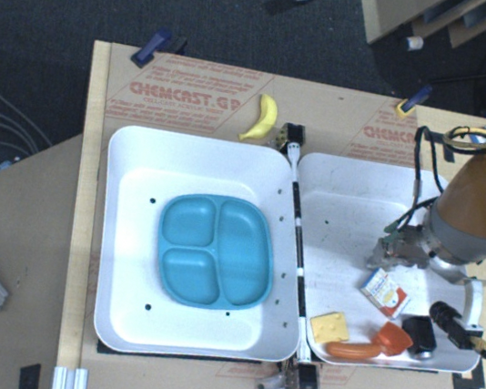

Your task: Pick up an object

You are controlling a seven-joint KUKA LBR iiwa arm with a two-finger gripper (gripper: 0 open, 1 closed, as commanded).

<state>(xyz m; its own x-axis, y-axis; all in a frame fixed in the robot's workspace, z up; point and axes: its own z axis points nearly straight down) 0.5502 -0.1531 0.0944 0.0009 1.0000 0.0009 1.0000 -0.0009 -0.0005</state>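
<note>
Two white bins lie side by side. The left bin (120,215) holds one blue divided plate (215,251), with bare floor all round it. In the right bin (354,189) the far half lies open — one small carton (385,292), one yellow wedge (329,327), one orange sausage (353,350) and one red piece (394,337) crowd the near edge. The gripper (396,253) hangs just above the carton; its state I cannot tell. One banana (261,119) lies on the bench beyond the bins.

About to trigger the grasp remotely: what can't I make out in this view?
- Gripper: fingers hidden under the wrist, open or shut unclear.
- Small box: print too small to read; contact with gripper unclear.
- Sausage and red piece: touching or apart, unclear.
- Arm: cut off by the right edge.
</note>
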